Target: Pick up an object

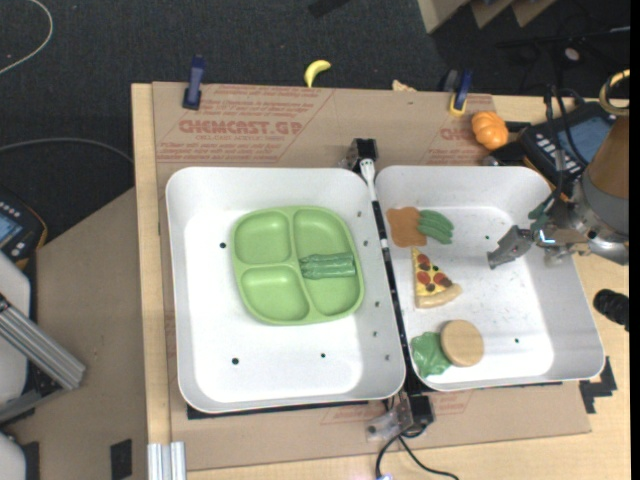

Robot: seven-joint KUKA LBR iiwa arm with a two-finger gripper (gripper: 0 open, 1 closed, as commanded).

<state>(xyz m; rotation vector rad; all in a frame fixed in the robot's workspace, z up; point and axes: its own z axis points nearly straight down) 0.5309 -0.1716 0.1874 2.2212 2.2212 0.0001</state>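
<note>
A robot arm reaches over the right edge of the right bin (575, 363), its gripper (512, 249) hanging with fingers spread and nothing between them. Toy food lies along that bin's left edge: a pizza slice (433, 279), a round cookie (462, 343), a brown toast (405, 226)

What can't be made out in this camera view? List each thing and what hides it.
- End effector: too small and blurred to tell open from shut.
- Arm: cut off by the right edge.
- Green toy in the right bin: partly covered by the tan round piece.
- Green item on the divided plate: too blurred to identify.
</note>
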